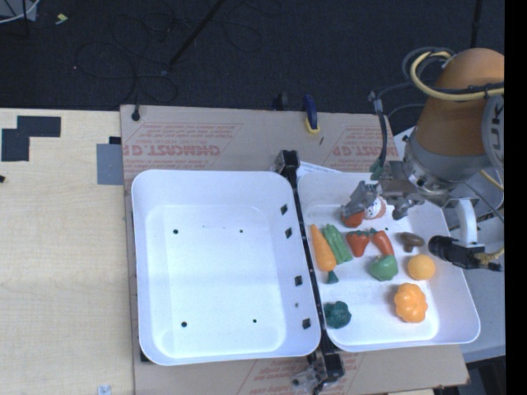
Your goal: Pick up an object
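White right bin (461, 323) holds about nine toy foods; fingers (365, 206) grip one red-and-white piece (368, 212).

I'm looking at a robotics lab: loose cables (123, 31) trail over dark floor, and cardboard (206, 142) is clamped to a plywood counter (58, 253) under white bins (214, 266)

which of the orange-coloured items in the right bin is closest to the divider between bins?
The long orange carrot, lying right beside the divider. The round orange and the lumpy orange pepper sit far over on the bin's right side.
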{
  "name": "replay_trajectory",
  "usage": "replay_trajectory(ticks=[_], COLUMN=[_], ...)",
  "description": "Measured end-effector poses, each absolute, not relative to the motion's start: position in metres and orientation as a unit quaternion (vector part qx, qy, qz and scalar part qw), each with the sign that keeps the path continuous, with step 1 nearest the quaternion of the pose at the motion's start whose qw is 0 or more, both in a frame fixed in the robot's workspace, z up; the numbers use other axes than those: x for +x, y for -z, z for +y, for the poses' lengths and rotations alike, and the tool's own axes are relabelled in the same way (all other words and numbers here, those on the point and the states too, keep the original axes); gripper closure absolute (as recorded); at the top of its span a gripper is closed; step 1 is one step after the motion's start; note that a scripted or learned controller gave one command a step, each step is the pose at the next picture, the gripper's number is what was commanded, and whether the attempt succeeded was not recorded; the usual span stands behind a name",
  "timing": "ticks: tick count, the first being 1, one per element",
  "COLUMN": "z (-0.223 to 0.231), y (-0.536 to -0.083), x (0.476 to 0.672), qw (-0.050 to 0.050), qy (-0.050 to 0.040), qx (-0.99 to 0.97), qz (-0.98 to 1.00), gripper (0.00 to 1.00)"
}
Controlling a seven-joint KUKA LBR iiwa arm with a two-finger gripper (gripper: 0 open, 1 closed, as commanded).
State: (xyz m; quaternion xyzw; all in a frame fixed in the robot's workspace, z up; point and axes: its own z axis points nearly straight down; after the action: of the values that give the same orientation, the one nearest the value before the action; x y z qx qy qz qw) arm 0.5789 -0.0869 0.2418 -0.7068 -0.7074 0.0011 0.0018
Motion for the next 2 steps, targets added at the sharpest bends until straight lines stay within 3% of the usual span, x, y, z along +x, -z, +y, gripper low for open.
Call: replay_trajectory(ticks=[1,2], z=[-0.141,-0.113], y=[-0.106,-0.089], x=[0.589,0.637], qw=[-0.005,-0.001], qy=[0.0024,0.0014], qx=[-0.707,-0.706], qz=[-0.707,-0.708], gripper=[0.0,0.0])
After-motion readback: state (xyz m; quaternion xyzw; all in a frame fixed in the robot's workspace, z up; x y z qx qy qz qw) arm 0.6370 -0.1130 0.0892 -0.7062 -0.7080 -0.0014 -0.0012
